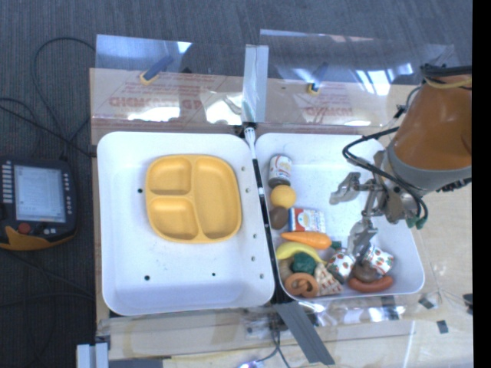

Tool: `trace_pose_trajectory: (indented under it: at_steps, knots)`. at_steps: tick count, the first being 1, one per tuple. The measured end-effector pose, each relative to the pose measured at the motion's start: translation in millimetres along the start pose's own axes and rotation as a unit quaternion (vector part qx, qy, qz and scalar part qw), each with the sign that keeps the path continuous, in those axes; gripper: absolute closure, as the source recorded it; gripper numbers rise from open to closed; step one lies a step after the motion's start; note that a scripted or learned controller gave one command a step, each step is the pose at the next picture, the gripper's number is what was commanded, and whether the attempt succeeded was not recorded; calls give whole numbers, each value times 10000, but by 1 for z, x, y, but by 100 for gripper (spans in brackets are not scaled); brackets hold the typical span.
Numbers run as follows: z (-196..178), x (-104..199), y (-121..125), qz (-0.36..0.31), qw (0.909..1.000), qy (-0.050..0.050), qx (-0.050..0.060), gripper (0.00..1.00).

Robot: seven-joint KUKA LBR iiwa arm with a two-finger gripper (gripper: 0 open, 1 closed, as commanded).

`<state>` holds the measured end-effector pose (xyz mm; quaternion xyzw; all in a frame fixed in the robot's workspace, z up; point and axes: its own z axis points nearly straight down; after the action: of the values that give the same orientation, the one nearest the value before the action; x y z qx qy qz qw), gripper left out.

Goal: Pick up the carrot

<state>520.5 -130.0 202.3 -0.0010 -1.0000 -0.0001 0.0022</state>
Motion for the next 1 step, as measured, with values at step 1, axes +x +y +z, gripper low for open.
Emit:
trace_pose_trajectory:
  at_steps: [1]
  knots:
    - [113, -51, 32, 821, 9966, -60, 6, 0]
